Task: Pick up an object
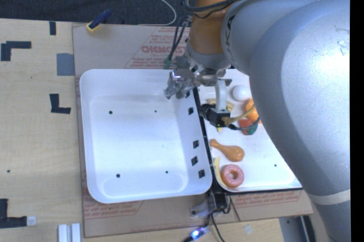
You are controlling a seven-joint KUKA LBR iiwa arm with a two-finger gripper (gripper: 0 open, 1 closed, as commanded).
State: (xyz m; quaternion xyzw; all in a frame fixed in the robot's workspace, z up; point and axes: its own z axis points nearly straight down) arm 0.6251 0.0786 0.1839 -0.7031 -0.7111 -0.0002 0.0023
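Item 1. Pink doughnut (232, 175): lay flat in the right bin (267, 172), just right of the dividing rim (195, 138), at the rim's near end.

Item 2. Tan gourd-shaped piece (228, 150): on its side, just right of the dividing rim, a little farther along it than the doughnut and apart from it.

Item 3. Orange, red and green toy (248, 118): well right of the dividing rim at about its middle, close to the grey arm (296, 81).

Item 4. White egg-like ball (240, 91): right of the dividing rim towards its far end, just beyond the orange toy.

Item 5. Yellow piece (220, 99): upright in the view, between the dividing rim and the white ball; its kind could not be made out.

Item 6. Gripper (181, 86): hung over the far end of the dividing rim, leaning slightly to the left-bin side. Whether the claw was apart or together could not be told; no object was seen in it. All the objects listed lay in the right bin, apart from it.

Item 7. Orange band (219, 7): beyond the rim's far end, directly above the gripper.

Item 8. Left bin (136, 138): white, shallow, adjoining the dividing rim on its left.

Item 9. Cardboard sheet (131, 47): lay under both bins.
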